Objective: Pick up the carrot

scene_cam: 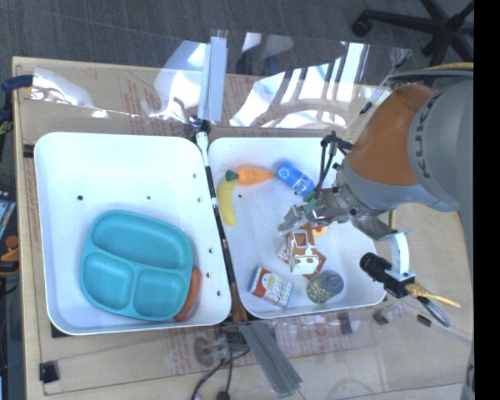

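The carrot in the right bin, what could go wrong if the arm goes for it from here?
1. The carrot lies against the banana, so a grasp might catch both.
2. It sits near the bin wall, leaving little room on that side.
3. The gripper hangs over the middle clutter; moving across, it might knock the blue can or the small carton.

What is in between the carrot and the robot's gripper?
In the camera view, a blue can lies between the carrot and the gripper. White bin floor makes up the remainder.
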Motion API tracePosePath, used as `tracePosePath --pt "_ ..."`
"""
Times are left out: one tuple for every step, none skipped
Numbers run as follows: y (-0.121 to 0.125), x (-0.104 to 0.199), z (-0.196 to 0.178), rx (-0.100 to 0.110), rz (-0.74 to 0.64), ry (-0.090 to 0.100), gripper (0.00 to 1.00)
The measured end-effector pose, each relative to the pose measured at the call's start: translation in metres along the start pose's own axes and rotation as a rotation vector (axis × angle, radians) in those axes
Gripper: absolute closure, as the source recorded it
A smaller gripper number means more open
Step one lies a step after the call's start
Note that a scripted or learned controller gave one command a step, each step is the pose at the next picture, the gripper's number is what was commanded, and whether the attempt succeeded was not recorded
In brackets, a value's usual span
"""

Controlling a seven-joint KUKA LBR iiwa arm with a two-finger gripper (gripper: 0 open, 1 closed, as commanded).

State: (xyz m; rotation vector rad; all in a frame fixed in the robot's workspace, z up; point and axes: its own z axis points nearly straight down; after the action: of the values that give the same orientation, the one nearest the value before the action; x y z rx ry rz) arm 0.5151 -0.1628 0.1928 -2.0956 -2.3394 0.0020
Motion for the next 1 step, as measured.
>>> tracePosePath --pt "-0.0302 0.0504 0.0996 -0.008 0.014 -0.001 1.0"
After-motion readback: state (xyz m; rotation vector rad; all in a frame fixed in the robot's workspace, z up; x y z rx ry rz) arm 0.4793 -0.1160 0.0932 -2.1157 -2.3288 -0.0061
